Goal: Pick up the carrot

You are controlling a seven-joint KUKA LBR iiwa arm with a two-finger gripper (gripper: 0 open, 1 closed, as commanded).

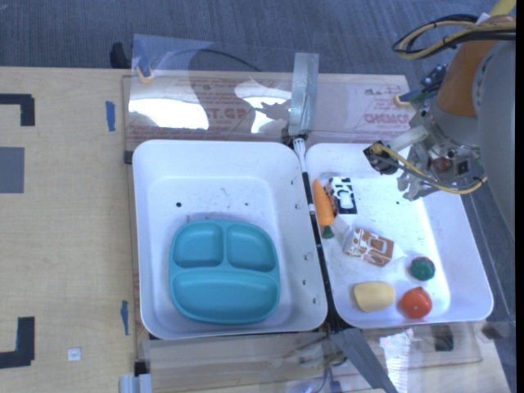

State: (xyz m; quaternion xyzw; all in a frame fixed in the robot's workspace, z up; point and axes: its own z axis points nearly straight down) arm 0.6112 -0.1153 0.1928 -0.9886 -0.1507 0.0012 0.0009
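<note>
Carrot: The orange carrot (324, 207) lay in the right bin (458, 252), tight against its left wall, green stub toward six o'clock.

Long axis: It ran almost straight from twelve to six o'clock, parallel to the divider between the bins.

Bearing from the hand: The carrot sat at roughly eight o'clock from the gripper (417, 174), well apart from it, with bare white floor between.

Gripper: It hung over the right bin's twelve-to-two o'clock corner; whether it was open or closed could not be told, and nothing was seen held in it.

Coming move: By the look of it, the arm needed to travel toward nine o'clock and descend, closing across the carrot's narrow width; the nearby wall left little room on that side.

Neighbours: A black-and-white card (344, 196) touched the carrot at three o'clock; a waffle-like toy (368, 246), a yellow piece (373, 295), a tomato (416, 302) and a green ball (422, 268) lay toward five o'clock.

Left bin: The left bin (164, 170) held a teal divided plate (223, 272).

Surface and room: Both bins rested on a pale wooden bench (57, 219), with grey floor (246, 15) beyond at twelve o'clock.
</note>
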